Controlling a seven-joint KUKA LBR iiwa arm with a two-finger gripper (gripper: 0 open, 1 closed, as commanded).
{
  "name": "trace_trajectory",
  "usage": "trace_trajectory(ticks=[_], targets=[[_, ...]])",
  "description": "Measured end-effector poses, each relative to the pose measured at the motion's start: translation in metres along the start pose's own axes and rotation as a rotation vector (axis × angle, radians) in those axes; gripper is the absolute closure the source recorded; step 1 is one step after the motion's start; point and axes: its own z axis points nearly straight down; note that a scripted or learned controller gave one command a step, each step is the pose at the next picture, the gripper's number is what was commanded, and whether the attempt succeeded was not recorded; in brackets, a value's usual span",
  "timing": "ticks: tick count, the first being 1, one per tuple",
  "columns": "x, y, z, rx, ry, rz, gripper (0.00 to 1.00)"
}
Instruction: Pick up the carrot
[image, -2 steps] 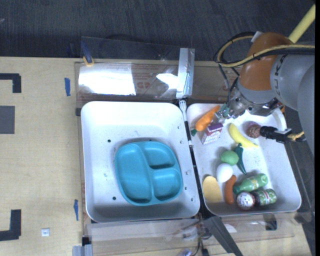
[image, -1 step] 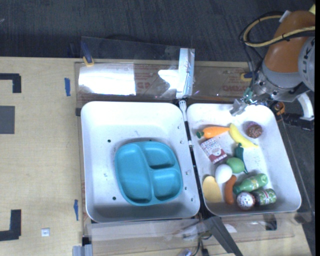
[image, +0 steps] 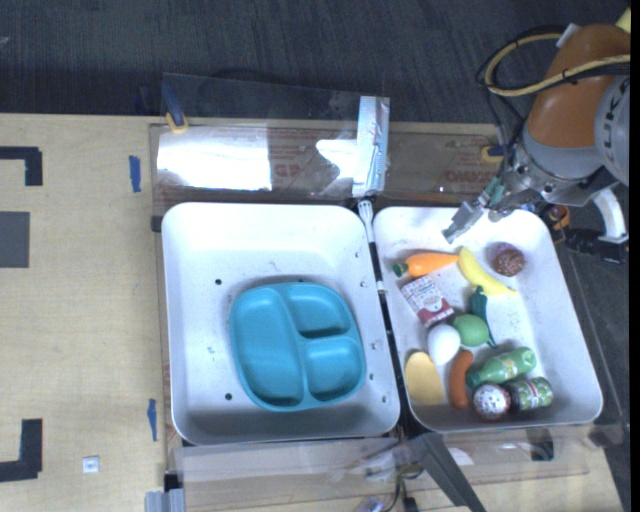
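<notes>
Carrot (image: 430, 263) is seen lying in the right bin (image: 575, 330), toward eleven o'clock of its floor, orange body pointing to three o'clock and green top to nine. A yellow banana (image: 484, 272) is set touching or just beside its three o'clock end, and a red-and-white packet (image: 424, 297) lies just beside it at six o'clock. A second, darker orange piece (image: 459, 378) is seen near five o'clock of the bin, among a white egg (image: 443, 343) and green items.

The gripper (image: 466, 219) is held above the bin's twelve o'clock edge, at about one o'clock from the carrot and apart from it. Nothing is gripped; the fingers appear slightly parted, though this is judged with little certainty from the slanted view.

Several failures could be expected. The banana could be caught together with the carrot because the two lie so close. The packet could be pinned under a finger. The tapered, smooth body could be squeezed out sideways if it is closed on off-centre. The other orange piece could be mistaken for the target. The blue tray (image: 297, 345) in the left bin (image: 190, 300) is well apart.
</notes>
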Motion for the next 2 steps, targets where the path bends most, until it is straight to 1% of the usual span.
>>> trace_trajectory(ticks=[1,2], targets=[[0.032,0.003,0.077,-0.001,0.000,0.231,0.00],[0.045,-0.014,0.093,0.002,0.002,0.241,0.00]])
